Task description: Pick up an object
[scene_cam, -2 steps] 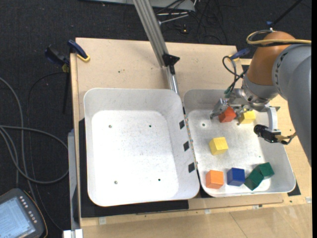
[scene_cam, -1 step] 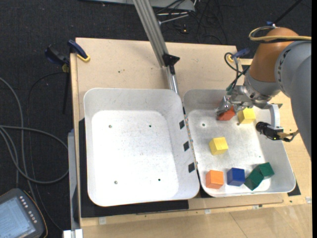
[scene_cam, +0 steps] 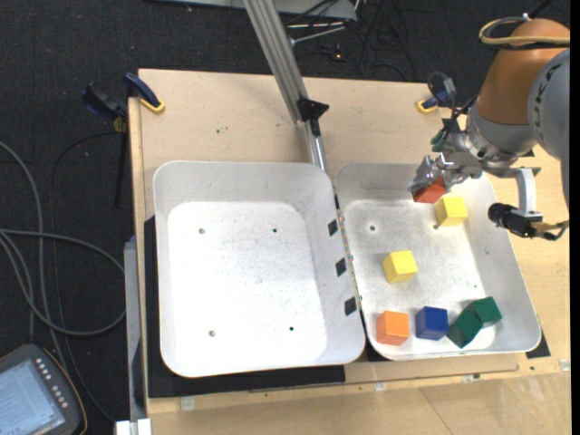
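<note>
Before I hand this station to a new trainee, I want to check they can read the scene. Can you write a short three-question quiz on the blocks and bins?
1. True or false: all the blocks lie in the right bin.
2. How many yellow blocks are there?
A. one
B. two
C. three
3. Fill in: along the right bin's near edge, the blue block sits between the orange block and the ____ blocks.

Key:
1. True. The left bin holds no blocks.
2. B: one yellow block by the gripper, another yellow block mid-bin.
3. Green: the green blocks. The red block is at the gripper.
</note>
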`<state>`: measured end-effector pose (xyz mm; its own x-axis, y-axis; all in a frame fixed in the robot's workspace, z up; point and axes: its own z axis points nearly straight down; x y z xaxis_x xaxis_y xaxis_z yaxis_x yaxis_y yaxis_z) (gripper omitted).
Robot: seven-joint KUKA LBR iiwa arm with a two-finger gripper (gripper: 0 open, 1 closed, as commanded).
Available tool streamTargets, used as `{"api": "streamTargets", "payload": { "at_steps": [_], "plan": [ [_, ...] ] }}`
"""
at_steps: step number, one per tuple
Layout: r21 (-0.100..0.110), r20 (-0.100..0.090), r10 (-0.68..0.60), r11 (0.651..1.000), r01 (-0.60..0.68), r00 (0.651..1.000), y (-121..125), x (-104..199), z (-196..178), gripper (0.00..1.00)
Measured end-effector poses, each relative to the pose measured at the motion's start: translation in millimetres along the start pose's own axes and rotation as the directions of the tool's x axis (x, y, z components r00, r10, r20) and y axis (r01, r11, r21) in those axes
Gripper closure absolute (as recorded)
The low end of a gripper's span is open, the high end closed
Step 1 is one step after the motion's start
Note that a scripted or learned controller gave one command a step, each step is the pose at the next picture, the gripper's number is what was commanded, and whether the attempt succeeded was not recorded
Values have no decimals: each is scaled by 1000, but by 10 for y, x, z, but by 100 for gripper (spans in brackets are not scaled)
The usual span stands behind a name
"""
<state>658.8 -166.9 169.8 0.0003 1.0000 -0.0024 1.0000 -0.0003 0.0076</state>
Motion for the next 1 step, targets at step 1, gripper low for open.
{"api": "streamTargets", "payload": {
  "at_steps": [1],
  "plan": [
    [0, -1, -4, 1000, 4, 1000, 69, 95, -547, 100]
  ]
}}
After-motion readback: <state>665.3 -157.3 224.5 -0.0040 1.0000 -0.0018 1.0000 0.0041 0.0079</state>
